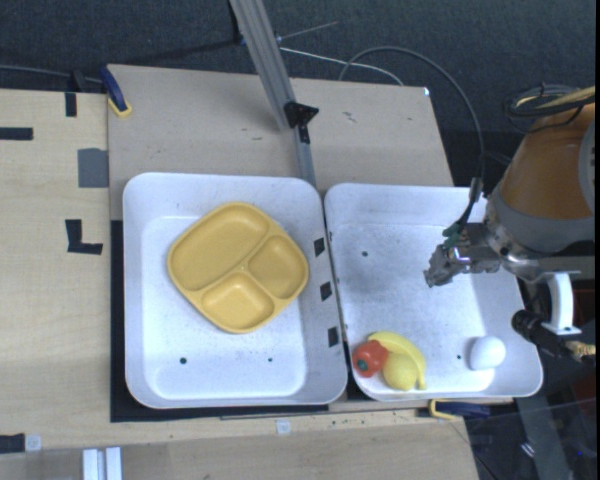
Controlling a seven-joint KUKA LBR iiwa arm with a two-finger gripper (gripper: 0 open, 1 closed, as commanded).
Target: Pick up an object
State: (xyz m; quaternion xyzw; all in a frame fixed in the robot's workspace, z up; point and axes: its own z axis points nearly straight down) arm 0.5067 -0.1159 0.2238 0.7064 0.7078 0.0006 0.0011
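Fingers (442,271): small, dark, seen at a slant over the right bin (400,208); cannot tell whether they are spread or closed, and nothing shows between them. They hang above bare floor in the right-hand middle of that bin, toward its right wall, clear of all the objects. Behind them the wrist and the grey arm with its orange band (550,178) come in over the tabletop's right edge. Candidate objects lie along the right bin's near wall: a red tomato-like piece (369,359) in the near-left corner, touching a yellow banana (400,348) and a yellow lemon-like piece (403,371) just beside it; a white ball or egg (486,353) sits apart, near the near-right corner. The left bin (145,268) holds a yellow divided plate (238,266), lying flat toward its far side. Judgement: step in hand is the approach, no grasp begun, nothing lifted. Next move calls for choosing one target; the white ball is nearest the fingers and stands alone, so a short travel toward the near wall and a straight descent would suit. The fruit cluster is crowded against corner and wall, leaving little room for fingers either side. The round ball may roll off if pinched off-centre.
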